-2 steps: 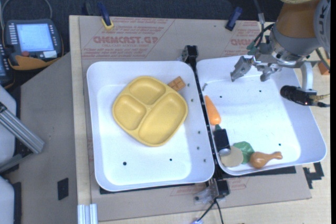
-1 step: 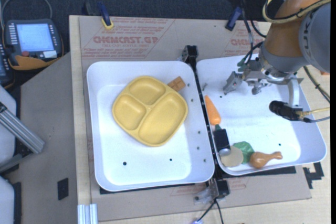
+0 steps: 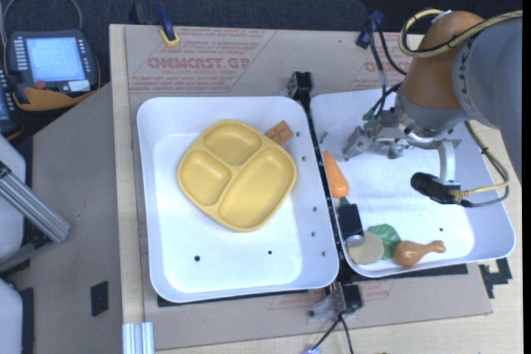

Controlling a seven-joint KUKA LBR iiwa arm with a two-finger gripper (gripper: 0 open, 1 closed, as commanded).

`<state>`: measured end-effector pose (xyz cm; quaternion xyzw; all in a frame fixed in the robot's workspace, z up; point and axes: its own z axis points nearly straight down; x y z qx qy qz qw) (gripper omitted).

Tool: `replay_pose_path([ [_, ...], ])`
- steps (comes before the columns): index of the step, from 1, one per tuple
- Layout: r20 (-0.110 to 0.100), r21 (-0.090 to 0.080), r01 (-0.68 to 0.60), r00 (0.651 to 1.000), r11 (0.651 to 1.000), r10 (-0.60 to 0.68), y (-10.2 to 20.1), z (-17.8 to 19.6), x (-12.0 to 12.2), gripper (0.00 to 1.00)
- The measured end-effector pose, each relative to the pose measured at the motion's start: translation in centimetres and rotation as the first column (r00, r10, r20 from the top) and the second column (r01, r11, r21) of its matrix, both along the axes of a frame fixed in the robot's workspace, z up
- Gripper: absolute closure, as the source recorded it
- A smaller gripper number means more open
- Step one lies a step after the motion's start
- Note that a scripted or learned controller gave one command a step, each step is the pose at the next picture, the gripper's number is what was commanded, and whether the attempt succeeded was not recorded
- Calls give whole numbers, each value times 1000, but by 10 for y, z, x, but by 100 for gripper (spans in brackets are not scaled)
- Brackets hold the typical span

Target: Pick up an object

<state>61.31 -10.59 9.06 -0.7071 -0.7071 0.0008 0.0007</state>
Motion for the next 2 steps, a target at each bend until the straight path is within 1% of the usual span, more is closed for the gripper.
replay_pose_path([
  [1,8,-2,1,1000,1000,-1,-1,15,2,100],
  [2,8,-2,0,1000,1000,1,-2,59,7,100],
])
